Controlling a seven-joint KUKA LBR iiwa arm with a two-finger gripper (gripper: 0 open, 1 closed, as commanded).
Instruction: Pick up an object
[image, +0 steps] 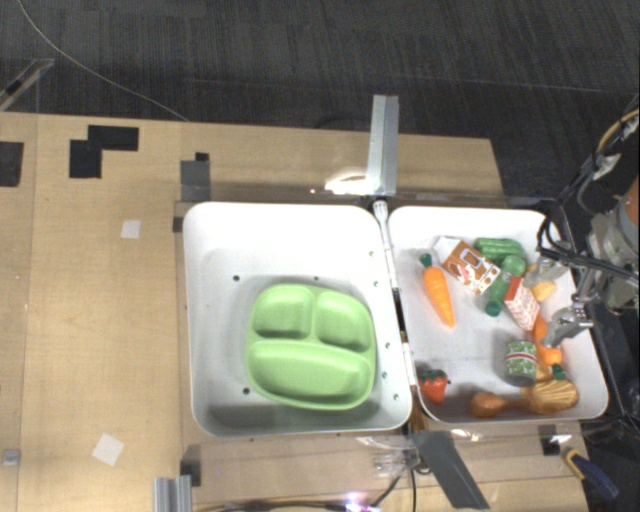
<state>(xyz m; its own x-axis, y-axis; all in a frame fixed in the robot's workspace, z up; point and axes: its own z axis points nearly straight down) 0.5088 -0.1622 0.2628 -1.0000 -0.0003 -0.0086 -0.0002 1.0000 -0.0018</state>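
The right bin (470, 330) holds several toy foods. Among them are a carrot (438, 293), an orange-and-white box (468, 265), a green vegetable (500, 246), a green bottle (502, 277) and a red-and-white carton (520, 304). A small green can (520, 362), a bread roll (553, 396), an orange-brown piece (488, 404) and a red tomato (432, 385) lie towards the front. My gripper (568, 323) hangs low at the bin's right side, just above a small orange piece (549, 353) and right of the carton. Nothing is visibly held in it.
The left bin (215, 300) contains a green three-compartment plate (312, 345). A metal post (383, 145) stands behind the ridge where the bins meet. Cables and the arm's wrist (615, 235) crowd the right bin's far-right rim. Wooden bench lies to the left.
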